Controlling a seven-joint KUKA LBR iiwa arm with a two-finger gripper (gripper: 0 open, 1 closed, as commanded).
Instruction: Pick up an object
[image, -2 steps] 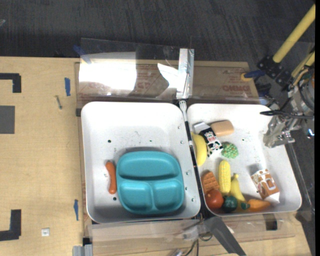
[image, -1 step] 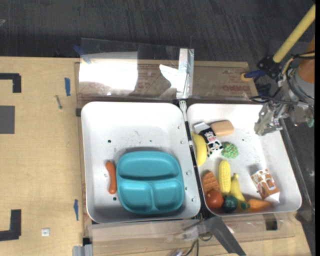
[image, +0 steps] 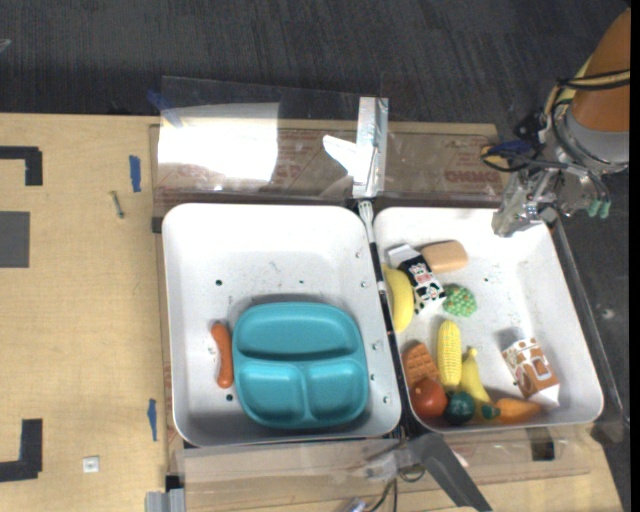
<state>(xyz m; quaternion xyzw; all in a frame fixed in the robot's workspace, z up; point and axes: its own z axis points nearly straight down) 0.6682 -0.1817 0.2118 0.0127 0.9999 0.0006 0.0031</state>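
Observation:
My gripper (image: 526, 213) hangs over the far right corner of the right bin (image: 575, 330), open, with nothing between its fingers. Below it and to the left lie a tan bread roll (image: 446, 256), a cow-patterned carton (image: 421, 280), a banana (image: 398, 299) and a green knobbly ball (image: 459, 301). Nearer the front are a corn cob (image: 450, 349), a red tomato (image: 428, 399), a carrot (image: 516, 408) and an orange-and-white carton (image: 530, 366). All of them rest on the bin floor, apart from the gripper.
The left bin (image: 270, 245) holds a teal divided plate (image: 298, 362) and an orange sausage-shaped toy (image: 223, 353) beside it. A clear plastic wall (image: 370, 150) stands behind the bins. Wooden bench top (image: 70, 300) extends to the left.

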